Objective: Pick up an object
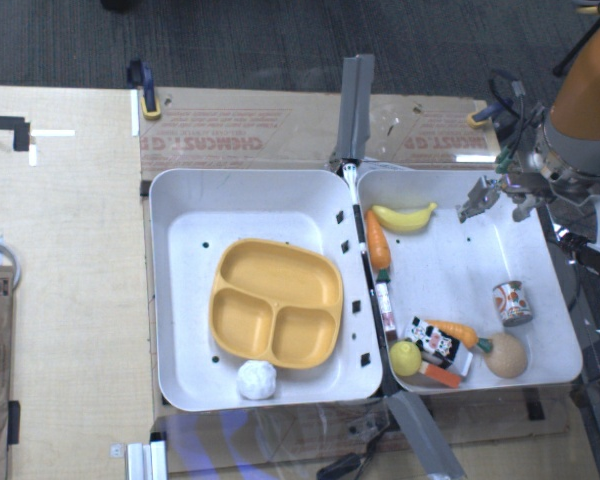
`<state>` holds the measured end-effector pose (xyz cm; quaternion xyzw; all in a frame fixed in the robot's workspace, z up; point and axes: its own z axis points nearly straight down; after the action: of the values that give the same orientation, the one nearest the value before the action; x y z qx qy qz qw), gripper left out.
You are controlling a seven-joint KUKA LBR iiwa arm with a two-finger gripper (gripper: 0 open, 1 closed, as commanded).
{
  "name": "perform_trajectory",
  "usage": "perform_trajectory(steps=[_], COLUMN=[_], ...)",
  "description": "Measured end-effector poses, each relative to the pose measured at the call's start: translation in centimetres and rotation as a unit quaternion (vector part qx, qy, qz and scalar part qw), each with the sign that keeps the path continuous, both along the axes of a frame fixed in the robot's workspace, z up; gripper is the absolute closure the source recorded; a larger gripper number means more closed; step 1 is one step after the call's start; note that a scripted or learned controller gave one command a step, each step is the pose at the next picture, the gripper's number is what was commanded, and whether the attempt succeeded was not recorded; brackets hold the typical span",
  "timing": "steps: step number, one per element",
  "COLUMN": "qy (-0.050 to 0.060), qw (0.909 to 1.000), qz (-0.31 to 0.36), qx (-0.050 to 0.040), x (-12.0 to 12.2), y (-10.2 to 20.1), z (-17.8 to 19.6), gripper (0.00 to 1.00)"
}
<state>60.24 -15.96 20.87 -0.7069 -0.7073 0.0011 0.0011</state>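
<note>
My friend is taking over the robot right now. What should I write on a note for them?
Hand: hovering over the back of the right bin, with nothing between its fingers. I can't tell if they are open or shut.

Right bin: banana at the back, carrot along the left wall, small can on the right side, and a brown ball, lemon, little box and second carrot at the front.

Left bin: yellow divided plate and a white ball.

Done: nothing picked up yet.
Left: choose an object, grab it, lift it.
</note>
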Motion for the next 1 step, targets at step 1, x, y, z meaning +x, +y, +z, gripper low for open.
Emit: perform_trajectory(steps=[1], qy=[0.001], qw=[0.9992], qz=[0.039], qx=[0.0007], x=[-12.57], y=[3.43], z=[-6.49], gripper=[0.0])
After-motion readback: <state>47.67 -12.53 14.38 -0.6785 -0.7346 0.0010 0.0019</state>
